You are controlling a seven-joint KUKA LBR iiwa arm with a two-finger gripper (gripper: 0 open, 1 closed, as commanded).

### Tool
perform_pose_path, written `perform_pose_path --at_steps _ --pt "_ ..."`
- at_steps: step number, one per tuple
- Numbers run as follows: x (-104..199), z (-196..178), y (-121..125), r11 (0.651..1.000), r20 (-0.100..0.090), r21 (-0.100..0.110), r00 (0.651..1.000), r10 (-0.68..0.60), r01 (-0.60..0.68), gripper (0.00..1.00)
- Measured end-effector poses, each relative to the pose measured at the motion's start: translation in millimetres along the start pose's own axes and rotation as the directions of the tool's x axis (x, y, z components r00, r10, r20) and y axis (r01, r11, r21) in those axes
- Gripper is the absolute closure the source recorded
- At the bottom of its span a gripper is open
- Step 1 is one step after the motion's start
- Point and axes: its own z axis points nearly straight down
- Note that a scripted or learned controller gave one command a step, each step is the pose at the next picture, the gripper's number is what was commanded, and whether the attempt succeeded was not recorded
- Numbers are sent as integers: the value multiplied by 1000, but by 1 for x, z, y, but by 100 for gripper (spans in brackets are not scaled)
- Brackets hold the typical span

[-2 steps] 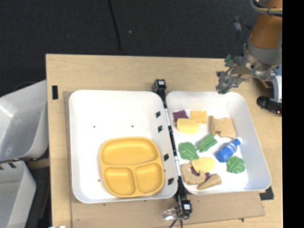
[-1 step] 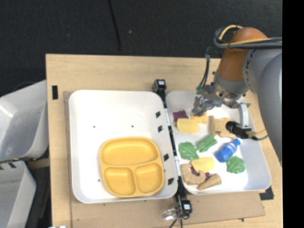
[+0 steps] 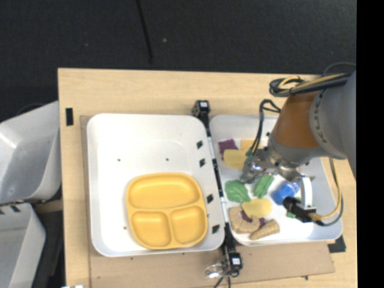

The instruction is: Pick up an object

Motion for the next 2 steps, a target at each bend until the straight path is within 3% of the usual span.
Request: perform_pose_path --at_steps 1,2 --pt "13 -22 -1 1000 3 -9 1000 0 1 100" --pt "93 -108 19 1000 1 -20 1000 -11 11 100"
